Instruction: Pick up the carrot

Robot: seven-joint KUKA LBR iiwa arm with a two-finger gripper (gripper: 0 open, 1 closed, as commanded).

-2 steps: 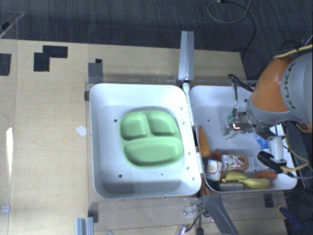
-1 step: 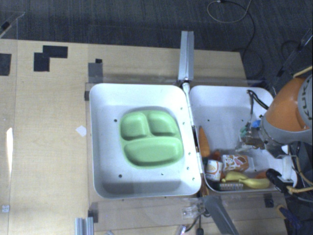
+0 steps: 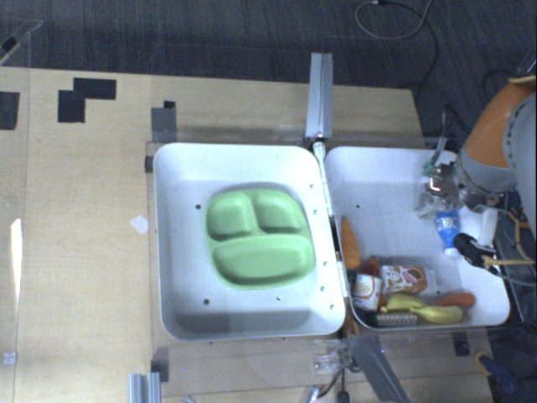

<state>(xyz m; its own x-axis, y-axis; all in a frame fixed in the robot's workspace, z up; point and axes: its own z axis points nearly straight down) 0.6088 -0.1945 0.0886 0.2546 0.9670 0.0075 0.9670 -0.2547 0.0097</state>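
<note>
Carrot [image 3: 349, 243] lies against the right bin's [image 3: 377, 170] left wall; I'd approach from the open side. Gripper [image 3: 440, 188] sits well apart; grip state I cannot tell.

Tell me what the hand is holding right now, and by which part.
Cannot be told: the hand sits over the right bin, its tips unclear. The carrot lies apart, against the bin's left wall.

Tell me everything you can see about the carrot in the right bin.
The carrot is a small, smooth orange piece, likely a plastic toy, tapering toward its upper end. It lies flat and lengthwise along the left wall of the right bin, near the divider. Its lower end meets a small can in the cluster of toy food. The gripper is apart from it.
</note>
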